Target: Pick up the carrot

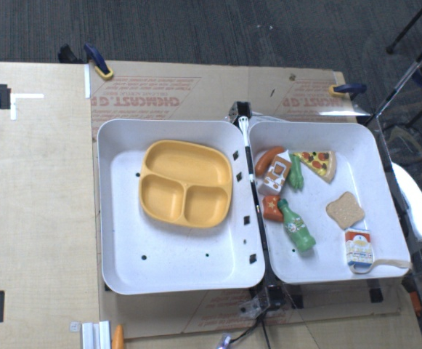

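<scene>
Lying against the right bin's (327, 249) left wall, partly under a small carton (277, 173), the carrot (263, 161) looks awkward to grasp; pincer state: cannot tell.

Yellow divided plate (187, 182) in left bin (123, 267); toy foods fill right bin (385, 195).

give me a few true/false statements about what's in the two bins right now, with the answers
1. The yellow divided plate lies in the left bin. True.
2. The pizza slice sits on the yellow plate. False: it lies in the right bin, near its far edge.
3. The green bottle lies in the right bin. True.
4. The bread slice is stacked on the pizza slice. False: they lie apart, the bread nearer the camera.
5. The carrot lies at the right bin's left side, near the divider. True.
</scene>
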You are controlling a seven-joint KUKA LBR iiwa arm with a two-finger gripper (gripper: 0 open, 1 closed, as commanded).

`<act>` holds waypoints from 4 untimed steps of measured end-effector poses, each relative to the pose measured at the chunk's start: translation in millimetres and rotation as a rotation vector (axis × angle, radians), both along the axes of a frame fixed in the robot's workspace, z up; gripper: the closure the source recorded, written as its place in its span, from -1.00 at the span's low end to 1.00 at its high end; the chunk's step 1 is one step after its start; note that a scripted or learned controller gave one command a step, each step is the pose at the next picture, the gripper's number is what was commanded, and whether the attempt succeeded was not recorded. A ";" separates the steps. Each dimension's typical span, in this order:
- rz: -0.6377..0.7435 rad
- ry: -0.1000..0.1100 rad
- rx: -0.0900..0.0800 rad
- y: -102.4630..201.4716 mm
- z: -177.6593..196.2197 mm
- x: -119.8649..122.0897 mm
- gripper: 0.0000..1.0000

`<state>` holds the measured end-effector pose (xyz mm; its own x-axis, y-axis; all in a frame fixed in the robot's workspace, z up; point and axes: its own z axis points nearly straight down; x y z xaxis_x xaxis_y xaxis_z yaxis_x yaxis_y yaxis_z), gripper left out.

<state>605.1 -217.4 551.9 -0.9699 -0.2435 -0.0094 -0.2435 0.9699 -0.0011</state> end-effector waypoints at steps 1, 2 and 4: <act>0.000 0.000 0.000 0.1 -0.1 0.0 -1.00; -0.001 -0.006 0.001 0.0 9.6 2.0 1.00; -0.001 -0.012 0.002 0.0 19.2 3.9 1.00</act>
